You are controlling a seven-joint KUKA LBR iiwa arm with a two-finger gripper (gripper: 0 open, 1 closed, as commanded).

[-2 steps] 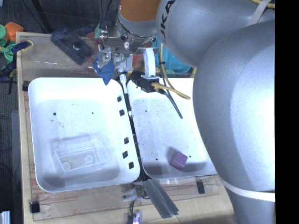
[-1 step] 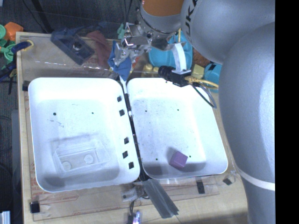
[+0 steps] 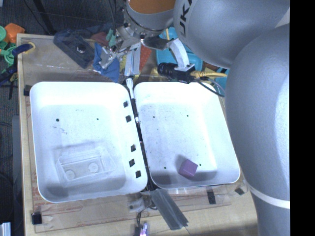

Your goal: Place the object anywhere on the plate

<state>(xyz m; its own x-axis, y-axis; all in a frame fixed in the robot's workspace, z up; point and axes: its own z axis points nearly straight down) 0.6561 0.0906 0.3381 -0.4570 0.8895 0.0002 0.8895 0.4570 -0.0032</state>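
Note:
A small purple cube [image 3: 187, 167] lies near the front of the right bin [image 3: 216, 132], a little right of its middle. The plate [image 3: 83, 163] is a clear, shallow plastic piece resting in the front left part of the left bin [image 3: 44, 112]. My gripper [image 3: 129, 63] hangs above the far edge of the bench, over the seam between the two bins, well away from both the cube and the plate. Nothing shows in its grasp.
The grey arm [image 3: 236, 28] fills the upper right and overhangs the right bin's far corner. Behind the bins lie a blue cloth [image 3: 106, 58], a dark flat object [image 3: 74, 45] and green items [image 3: 7, 48]. Black clips [image 3: 132, 149] line the seam between the bins.

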